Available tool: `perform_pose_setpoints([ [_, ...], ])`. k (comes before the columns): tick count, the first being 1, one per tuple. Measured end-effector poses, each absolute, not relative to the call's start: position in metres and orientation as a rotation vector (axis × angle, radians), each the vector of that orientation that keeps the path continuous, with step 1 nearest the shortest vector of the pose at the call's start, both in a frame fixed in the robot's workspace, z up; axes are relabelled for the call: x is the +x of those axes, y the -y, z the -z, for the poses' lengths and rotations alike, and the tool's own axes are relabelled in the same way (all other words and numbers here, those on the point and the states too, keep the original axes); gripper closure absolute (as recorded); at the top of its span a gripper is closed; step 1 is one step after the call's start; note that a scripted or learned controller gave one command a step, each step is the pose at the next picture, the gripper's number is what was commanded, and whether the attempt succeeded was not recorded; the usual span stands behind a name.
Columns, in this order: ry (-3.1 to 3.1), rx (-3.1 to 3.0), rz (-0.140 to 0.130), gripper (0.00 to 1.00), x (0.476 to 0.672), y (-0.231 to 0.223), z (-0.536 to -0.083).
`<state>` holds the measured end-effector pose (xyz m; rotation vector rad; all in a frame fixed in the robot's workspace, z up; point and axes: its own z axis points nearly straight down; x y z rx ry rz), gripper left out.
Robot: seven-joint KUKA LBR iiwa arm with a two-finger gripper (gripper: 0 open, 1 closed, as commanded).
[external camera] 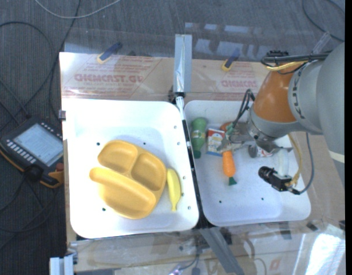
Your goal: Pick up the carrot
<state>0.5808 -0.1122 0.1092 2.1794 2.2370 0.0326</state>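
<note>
From the fixed camera above the worktop, two shallow white plastic bins stand side by side. The small orange plastic carrot with a green tip lies in the right bin, in its far half, nearly upright in the picture, with the green end pointing toward the near side. It rests free on the bin floor.

The grey arm with the orange band reaches in from the right and bends down over the far part of this bin. Its claw hangs just above and a little to the right of the carrot's orange end. I judge it is placed there to come down on the carrot, but nothing is seen between its fingers, and whether they are apart or together I cannot tell, because the wrist covers them.

Just to the left of the carrot lie a small white and red box and a green cylinder-shaped toy, close to the bin's left wall. Being so near, they may hinder a clean grasp.

In the left bin sits a yellow divided plastic plate, and a yellow toy banana lies at its right side.
</note>
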Motion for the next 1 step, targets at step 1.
perform_pose_setpoints([
  [1,-2.377,2.053,0.002,1.0,0.6027,0.0856,-0.2248],
])
